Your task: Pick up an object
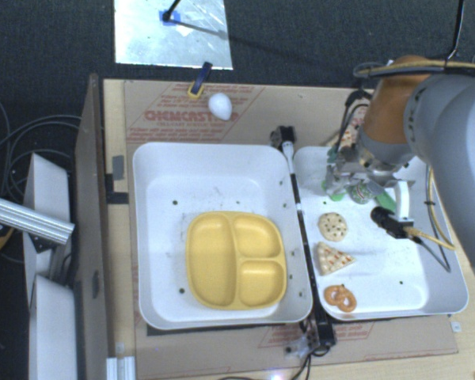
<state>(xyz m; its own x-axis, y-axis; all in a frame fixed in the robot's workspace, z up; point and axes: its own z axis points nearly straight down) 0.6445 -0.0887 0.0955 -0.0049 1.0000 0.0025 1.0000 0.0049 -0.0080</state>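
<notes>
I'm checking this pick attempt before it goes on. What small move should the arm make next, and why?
Probably lower the hand straight down. It sits at the far end of the right bin, over a green object partly hidden beneath it, while the cookie, pizza slice and pretzel lie nearer the camera.

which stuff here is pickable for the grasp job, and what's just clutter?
Job:
- gripper, down in the right bin
- cookie
- pizza slice
- pretzel
- green item by the gripper

Lying about:
- yellow divided plate in the left bin
- white egg behind the bins
</notes>
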